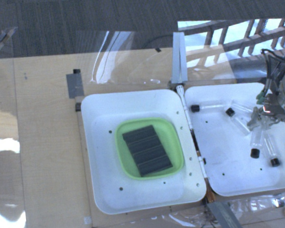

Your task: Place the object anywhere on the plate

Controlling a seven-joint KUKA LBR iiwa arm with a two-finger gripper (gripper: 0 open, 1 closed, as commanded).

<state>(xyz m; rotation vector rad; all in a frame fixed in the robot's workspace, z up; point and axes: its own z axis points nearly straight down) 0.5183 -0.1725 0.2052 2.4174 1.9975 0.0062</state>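
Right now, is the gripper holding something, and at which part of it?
It cannot be told. The gripper is low over the clear tubes with black caps in the right bin, but no tube is clearly seen between its fingers.

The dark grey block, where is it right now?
The dark grey block lies on the green plate in the left bin, across the divide from the clear tubes in the right bin.

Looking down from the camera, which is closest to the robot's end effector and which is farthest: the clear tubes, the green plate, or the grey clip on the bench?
From the end effector:
1. Clear tubes, right bin, just beside it.
2. Green plate, left bin, bearing a dark ridged block.
3. Grey clip, on the bench beyond the left bin's far corner.
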